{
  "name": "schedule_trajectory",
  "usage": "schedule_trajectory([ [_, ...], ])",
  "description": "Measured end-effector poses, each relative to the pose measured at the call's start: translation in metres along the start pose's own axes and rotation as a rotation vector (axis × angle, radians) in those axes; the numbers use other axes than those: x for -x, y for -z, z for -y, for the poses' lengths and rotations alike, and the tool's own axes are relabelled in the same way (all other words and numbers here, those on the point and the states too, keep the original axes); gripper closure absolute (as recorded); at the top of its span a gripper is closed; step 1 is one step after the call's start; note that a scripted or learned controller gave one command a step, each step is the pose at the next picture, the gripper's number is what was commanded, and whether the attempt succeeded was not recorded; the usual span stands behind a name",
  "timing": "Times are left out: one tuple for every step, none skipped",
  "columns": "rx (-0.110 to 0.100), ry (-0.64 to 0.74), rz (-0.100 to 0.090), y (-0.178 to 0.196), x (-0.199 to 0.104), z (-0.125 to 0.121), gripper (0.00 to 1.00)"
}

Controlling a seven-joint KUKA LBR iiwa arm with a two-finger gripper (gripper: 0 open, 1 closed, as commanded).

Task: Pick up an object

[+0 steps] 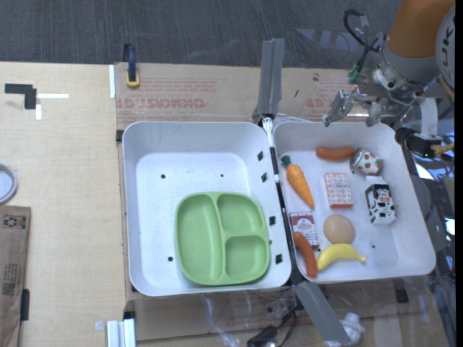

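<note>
**Arm poised above the far rim of the right bin**

The grey two-finger gripper [352, 110] is seen over the far edge of the right shallow white bin [416, 259], its fingers [337, 111] spread apart with nothing between them. Inside that bin are laid an orange sausage [336, 152], an orange plastic carrot [298, 182], a small red-and-white carton [338, 191], a black-and-white cow-patterned box [380, 203], a spotted round toy [367, 163], a tan bread roll [338, 229], a yellow banana [340, 254], a red-labelled packet [304, 228] and a red-orange sausage [307, 254]. The sausage nearest the gripper lies just below it, apart from the fingers. A green three-compartment plate [223, 237] rests in the left white bin [145, 150] on the wooden surface [58, 179].
</note>
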State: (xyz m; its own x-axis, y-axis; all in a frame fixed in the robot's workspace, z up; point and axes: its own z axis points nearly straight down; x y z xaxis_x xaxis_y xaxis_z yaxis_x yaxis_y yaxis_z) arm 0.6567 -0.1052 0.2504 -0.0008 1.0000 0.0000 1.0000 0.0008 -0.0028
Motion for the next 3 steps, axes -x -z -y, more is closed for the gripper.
schedule_trajectory([
  [0.008, 0.185, 0.003, -0.145, 0.027, 0.004, 0.00],
  [0.003, 0.147, 0.001, -0.158, 0.086, 0.070, 0.00],
  [0.005, 0.144, 0.001, -0.149, 0.086, 0.069, 1.00],
])
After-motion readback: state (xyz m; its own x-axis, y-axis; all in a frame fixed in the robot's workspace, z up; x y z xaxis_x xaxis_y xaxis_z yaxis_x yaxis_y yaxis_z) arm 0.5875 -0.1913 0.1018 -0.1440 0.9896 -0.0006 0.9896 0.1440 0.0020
